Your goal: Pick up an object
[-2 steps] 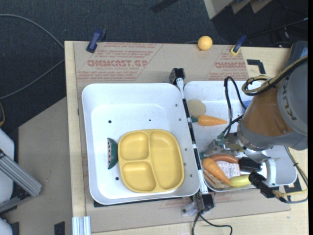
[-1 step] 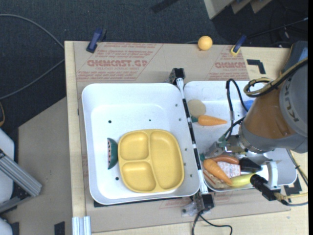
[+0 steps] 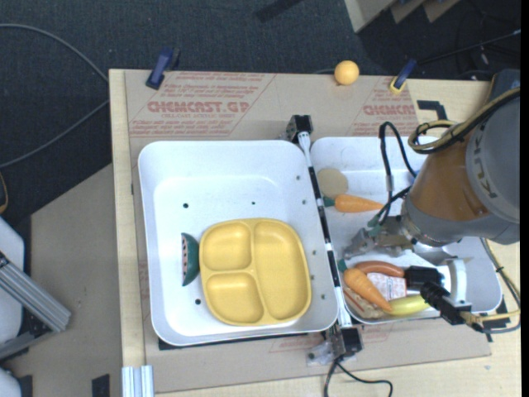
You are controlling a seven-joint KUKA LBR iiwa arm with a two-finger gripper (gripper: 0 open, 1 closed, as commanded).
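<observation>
We found the arm [image 3: 463, 180] reaching over the right bin [image 3: 355, 151], with the gripper [image 3: 376, 240] low near that bin's middle. From this slant we could not tell whether the gripper was released or clenched, and nothing showed in its grasp.

Candidates for the pick sat in the right bin: a carrot [image 3: 357, 204] lying crosswise towards the bin's far end, beside a pale rounded piece [image 3: 331, 179], and a cluster at the near end, namely a sausage [image 3: 378, 268], a second orange piece [image 3: 362, 289] and a banana [image 3: 407, 306], all touching or overlapping.

We judged these to be light, hollow plastic toys, stiff, smooth and likely slippery. The carrot tapers, so a hold across its thicker middle seemed safest.

The left bin [image 3: 165, 164] held a glossy yellow divided plate [image 3: 252, 271] with a watermelon slice [image 3: 188, 259] just beside it.
</observation>
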